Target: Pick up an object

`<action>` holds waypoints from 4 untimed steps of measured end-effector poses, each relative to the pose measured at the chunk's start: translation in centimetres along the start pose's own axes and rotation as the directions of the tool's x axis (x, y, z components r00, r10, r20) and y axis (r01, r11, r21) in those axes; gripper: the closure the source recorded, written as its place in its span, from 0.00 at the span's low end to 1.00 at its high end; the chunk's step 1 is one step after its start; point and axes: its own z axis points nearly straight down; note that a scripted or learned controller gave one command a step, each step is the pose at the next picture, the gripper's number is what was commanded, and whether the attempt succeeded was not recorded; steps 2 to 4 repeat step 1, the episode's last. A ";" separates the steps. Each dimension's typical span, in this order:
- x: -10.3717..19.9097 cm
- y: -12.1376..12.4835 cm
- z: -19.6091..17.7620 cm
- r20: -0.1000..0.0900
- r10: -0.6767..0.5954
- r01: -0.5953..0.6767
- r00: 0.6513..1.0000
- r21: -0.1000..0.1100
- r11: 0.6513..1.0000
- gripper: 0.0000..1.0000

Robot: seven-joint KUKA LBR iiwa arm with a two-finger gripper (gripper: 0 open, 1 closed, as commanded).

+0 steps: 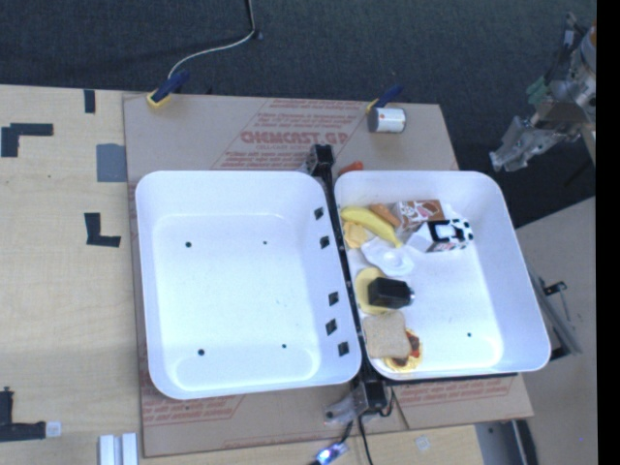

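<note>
Camera view, from largest to smallest. Pale wooden bench (58,279), marked with black tape shapes (27,137) and a grey patch (109,161). On it, a brown cardboard sheet (281,134) printed in red, readable as "CHEMCAST GP" (smaller print below too faint to read). On the cardboard, two shallow white bins side by side, touching along a row of black clips (332,298): left white bin (232,289) and right white bin (480,308).

All loose things gathered along the left side of the right bin, close to the shared wall. At the far end, a yellow banana (364,223) just beside a brown and white snack packet (417,210), lettering too small to read. Touching the packet, a small black-and-white box (449,233). Below the banana, a small white plastic piece (392,258). Then a black block (390,292) lying on a yellow disc (367,289). Nearest the front rim, a brown bread-like slice (387,334) over something orange (412,354).

Beyond the bins, a small white cylinder (389,119) and a blue clamp (387,95); at the cardboard's far left corner, a blue-and-yellow clamp (167,87) on a cable (218,48).

Grey two-finger claw (518,148) up at the right, outside the right bin and well apart from everything in it; blurred, so open or closed cannot be told.
</note>
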 end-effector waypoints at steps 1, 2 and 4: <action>-1.3 0.2 -18.5 0.011 0.001 -0.001 1.000 -0.034 0.999 1.00; -1.3 0.2 -18.5 0.011 0.001 -0.001 1.000 -0.034 0.999 1.00; -1.3 0.2 -18.5 0.011 0.001 -0.001 1.000 -0.034 0.999 1.00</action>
